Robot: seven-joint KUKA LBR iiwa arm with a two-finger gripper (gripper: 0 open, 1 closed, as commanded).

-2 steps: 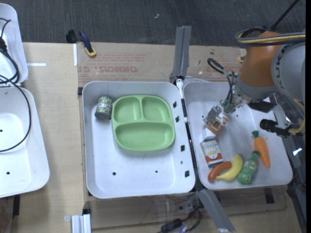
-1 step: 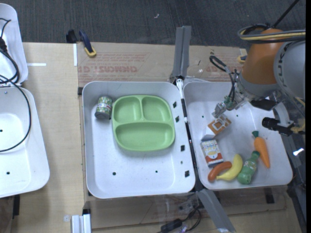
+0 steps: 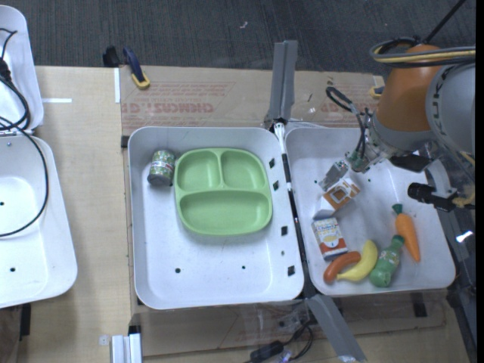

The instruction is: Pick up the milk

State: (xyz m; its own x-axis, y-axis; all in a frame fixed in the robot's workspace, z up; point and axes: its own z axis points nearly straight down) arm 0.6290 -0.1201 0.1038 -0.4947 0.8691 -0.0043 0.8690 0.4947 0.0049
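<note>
Look to the right of the frame: your arm (image 3: pixel 427 89) comes in from the upper right, and its gripper (image 3: pixel 338 174) hangs low over the upper part of the right bin (image 3: pixel 302 203). Its tip sits right at the top of a small orange and white carton (image 3: pixel 342 193); you cannot tell from this angle whether the fingers are spread or pressed together, or whether they touch it. The milk (image 3: pixel 330 237), a white carton with orange print, lies flat just below that, near the bin's left wall. Along the bottom lie a red pepper (image 3: pixel 342 265), a banana (image 3: pixel 360 261), a green bottle (image 3: pixel 386 262) and a carrot (image 3: pixel 407 233). The left bin (image 3: pixel 151 271) holds a green divided plate (image 3: pixel 223 191) and a small can (image 3: pixel 160 167).
</note>
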